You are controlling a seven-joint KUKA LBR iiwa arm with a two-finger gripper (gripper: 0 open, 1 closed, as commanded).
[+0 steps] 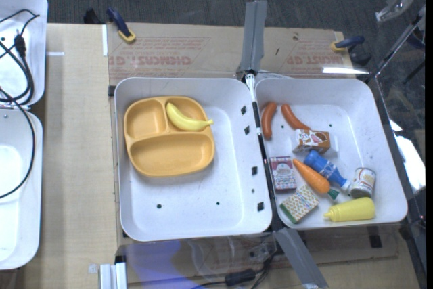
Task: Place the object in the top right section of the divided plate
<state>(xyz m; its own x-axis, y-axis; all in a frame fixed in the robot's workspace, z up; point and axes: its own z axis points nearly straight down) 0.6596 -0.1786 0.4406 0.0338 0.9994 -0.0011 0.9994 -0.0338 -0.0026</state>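
- One banana [187, 118] lay in divided plate [169, 137], top right section; gripper's place and finger state could not be told.
- Right bin [379, 120]: two sausages [269, 120].

The carrot [312, 174] overlaps the blue bottle [325, 169], hiding its middle. Beside them, labels on the small red carton [282, 172] and can [362, 182] are too small to read.

Banana [187, 118] in plate [166, 162] top-right section, left bin [183, 213].

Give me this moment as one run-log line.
banana: in plate top right section | plate: left bin | other items: right bin
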